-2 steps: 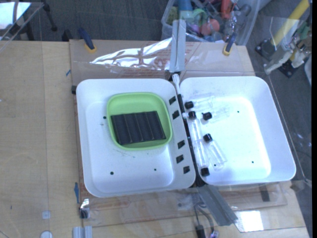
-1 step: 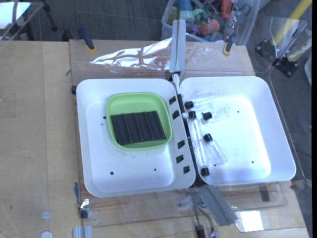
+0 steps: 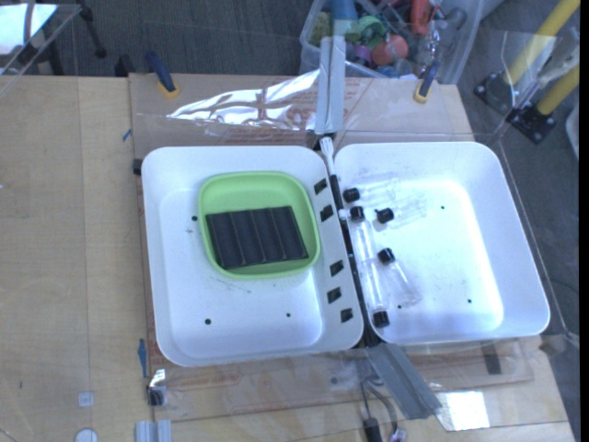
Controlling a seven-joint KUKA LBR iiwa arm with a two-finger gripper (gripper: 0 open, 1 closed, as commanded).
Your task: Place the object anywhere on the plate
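Two white bins (image 3: 175, 339) sit side by side; a clear tub of toys (image 3: 396, 17) stands behind.

Nothing about the arm's colours, shape, cables, screws or markings can be told from the camera view at this moment. What it takes in is the wooden bench (image 3: 64, 247) and the two white bins, the left bin (image 3: 175, 247) and the right bin (image 3: 479, 247), lying side by side.
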